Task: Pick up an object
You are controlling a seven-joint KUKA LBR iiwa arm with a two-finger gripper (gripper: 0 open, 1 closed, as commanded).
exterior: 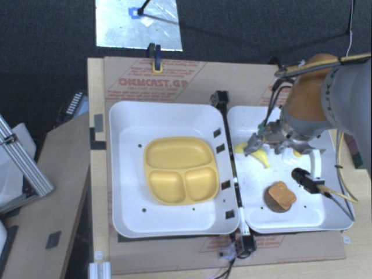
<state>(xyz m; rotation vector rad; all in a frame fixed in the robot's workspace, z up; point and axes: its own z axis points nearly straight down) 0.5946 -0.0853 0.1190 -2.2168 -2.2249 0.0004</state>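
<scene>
1. The arm is reaching in from the right and hanging over the right bin, with its orange band sitting above the far part of that bin
2. The gripper is hovering low in the left half of that bin, right over a yellow banana-shaped piece. Honestly can't tell how far it's opening or whether it's gripping anything, since the wrist is blocking that bit
3. The yellow banana-shaped piece is lying on the bin floor, poking out from under the gripper toward the front, close to the divider between the two bins
4. A brown rounded lump is sitting nearer the front of the same bin, apart from both the gripper and the yellow piece
5. Over in the left bin, a yellow three-compartment tray is lying flat around the middle
6. Both bins are resting side by side on a printed cardboard sheet
</scene>
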